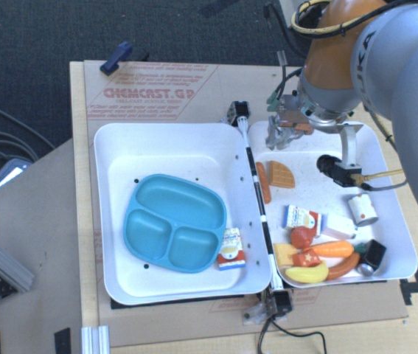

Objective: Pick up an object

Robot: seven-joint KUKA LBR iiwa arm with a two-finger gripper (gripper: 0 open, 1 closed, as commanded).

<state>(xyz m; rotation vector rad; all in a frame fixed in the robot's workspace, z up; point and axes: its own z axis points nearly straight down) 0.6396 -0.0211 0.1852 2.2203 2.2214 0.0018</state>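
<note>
My gripper hangs over the far left corner of the right bin. Just in front of it lie a tan waffle wedge and a thin red sausage, next to the wall between the bins. Nothing shows in the gripper. Nearer the front lie a small white carton, a tomato, a carrot, a banana and a cheese wedge. A white cylinder and a black object rest on the right side.
The left bin holds a blue divided plate and a small carton at the plate's front right. Both bins stand on a cardboard sheet. The grey arm crosses the upper right.
</note>
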